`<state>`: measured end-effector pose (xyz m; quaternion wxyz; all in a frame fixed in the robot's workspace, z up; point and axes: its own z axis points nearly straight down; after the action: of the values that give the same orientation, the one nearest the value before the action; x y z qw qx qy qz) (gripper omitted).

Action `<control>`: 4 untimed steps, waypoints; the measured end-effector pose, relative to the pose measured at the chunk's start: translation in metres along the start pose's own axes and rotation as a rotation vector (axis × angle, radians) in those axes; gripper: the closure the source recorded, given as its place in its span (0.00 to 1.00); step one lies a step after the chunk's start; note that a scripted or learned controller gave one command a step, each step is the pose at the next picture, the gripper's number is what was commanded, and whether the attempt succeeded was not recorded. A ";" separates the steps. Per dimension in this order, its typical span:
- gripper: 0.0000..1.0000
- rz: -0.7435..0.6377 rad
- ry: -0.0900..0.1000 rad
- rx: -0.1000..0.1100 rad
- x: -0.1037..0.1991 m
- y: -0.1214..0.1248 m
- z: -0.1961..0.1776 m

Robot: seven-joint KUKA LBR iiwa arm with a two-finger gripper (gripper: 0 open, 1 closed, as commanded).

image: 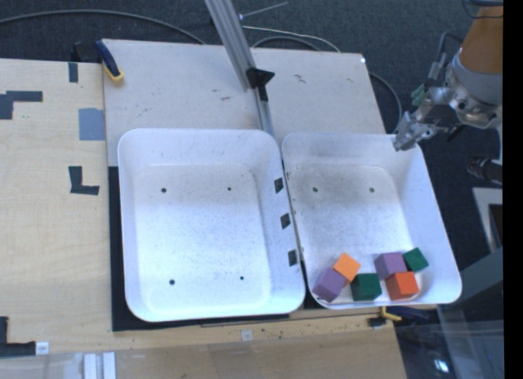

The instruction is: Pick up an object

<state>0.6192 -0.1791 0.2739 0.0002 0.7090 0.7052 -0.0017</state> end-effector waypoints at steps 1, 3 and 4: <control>1.00 -0.005 -0.001 -0.010 -0.019 -0.037 -0.088; 1.00 -0.006 0.005 0.008 -0.030 -0.081 0.142; 1.00 -0.003 0.000 -0.011 -0.031 -0.135 0.182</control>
<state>0.4838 -0.2095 0.0927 0.0039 0.7080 0.7061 0.0021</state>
